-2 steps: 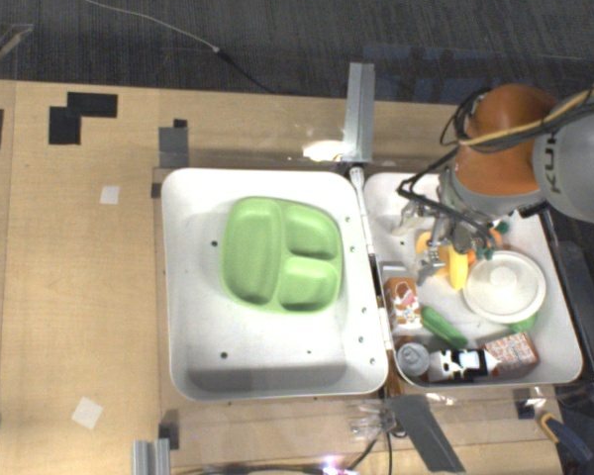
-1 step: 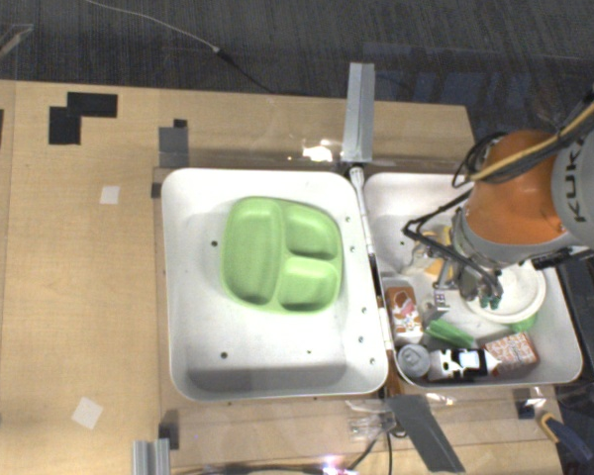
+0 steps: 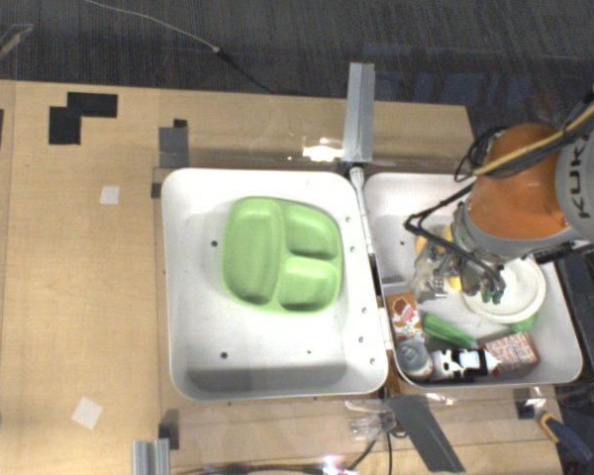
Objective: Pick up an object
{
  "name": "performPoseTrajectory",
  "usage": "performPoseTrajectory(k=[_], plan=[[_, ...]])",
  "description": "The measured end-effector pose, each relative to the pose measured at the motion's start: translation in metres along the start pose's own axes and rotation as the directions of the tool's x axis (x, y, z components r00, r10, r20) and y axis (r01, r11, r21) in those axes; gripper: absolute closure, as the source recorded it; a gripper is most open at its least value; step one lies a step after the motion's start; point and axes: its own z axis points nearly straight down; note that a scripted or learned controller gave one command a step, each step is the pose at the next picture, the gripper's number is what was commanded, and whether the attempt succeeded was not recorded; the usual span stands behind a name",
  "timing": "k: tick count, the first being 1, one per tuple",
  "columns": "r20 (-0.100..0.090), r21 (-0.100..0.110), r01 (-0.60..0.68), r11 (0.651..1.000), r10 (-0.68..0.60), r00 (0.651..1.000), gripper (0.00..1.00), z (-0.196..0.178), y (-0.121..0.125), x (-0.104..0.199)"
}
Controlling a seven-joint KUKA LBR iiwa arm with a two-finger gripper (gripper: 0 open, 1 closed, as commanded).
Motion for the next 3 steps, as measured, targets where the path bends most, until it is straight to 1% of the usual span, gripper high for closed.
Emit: performPoseTrajectory(k=[1, 2, 3], plan=[[0.005, 0.002, 0.16, 0.987, -0.16, 0.987, 1.0, -0.143, -0.036, -0.028], [-0.002, -0.003, 0.489, 0.872, -0.489, 0.872, 1.0, -0.144, -0.071, -0.064], [-0.004, -0.005, 0.74, 0.673, -0.74, 0.673, 1.0, -0.146, -0.122, -0.003]])
